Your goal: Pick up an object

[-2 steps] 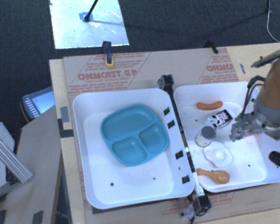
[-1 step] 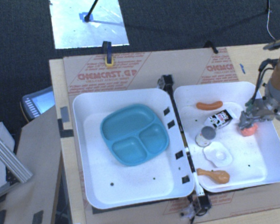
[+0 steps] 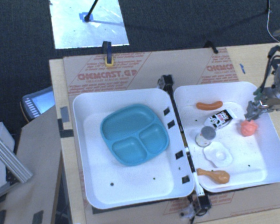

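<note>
Nearest, a toy drumstick [image 3: 215, 175] lay low in the right bin [image 3: 276, 161], then a fried egg [image 3: 218, 155], a pink lump [image 3: 249, 128] and a sausage [image 3: 209, 105]. The claw [image 3: 254, 110] hovered just above the lump; its spread I cannot tell.

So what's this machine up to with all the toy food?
A robot arm reaches in from the right, its gripper hanging over the right bin, just above a pink toy. Nothing is picked up yet. A hot dog, fried egg and drumstick lie nearby. The left bin holds a blue divided plate.
</note>
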Motion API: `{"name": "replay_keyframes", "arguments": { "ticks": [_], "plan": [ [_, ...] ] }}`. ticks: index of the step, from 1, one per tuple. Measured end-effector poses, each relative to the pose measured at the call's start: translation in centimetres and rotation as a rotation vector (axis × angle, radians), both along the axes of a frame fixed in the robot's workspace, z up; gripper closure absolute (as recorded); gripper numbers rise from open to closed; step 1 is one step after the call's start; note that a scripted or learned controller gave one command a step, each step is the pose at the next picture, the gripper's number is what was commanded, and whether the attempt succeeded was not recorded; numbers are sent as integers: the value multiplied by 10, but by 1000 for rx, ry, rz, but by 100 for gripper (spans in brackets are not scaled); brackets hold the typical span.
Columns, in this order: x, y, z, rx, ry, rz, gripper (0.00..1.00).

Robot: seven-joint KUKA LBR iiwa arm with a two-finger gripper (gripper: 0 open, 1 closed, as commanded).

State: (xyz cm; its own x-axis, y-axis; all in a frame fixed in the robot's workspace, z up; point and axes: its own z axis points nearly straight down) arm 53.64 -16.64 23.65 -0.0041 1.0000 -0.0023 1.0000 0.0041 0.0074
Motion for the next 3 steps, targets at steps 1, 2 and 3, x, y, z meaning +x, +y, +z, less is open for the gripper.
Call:
{"name": "replay_keyframes", "arguments": {
  "ticks": [1, 2, 3],
  "plan": [
    [13, 60, -7, 4, 5, 6, 100],
    [15, 106, -10, 3, 6, 5, 100],
    [28, 150, -14, 3, 5, 5, 100]
  ]
}}
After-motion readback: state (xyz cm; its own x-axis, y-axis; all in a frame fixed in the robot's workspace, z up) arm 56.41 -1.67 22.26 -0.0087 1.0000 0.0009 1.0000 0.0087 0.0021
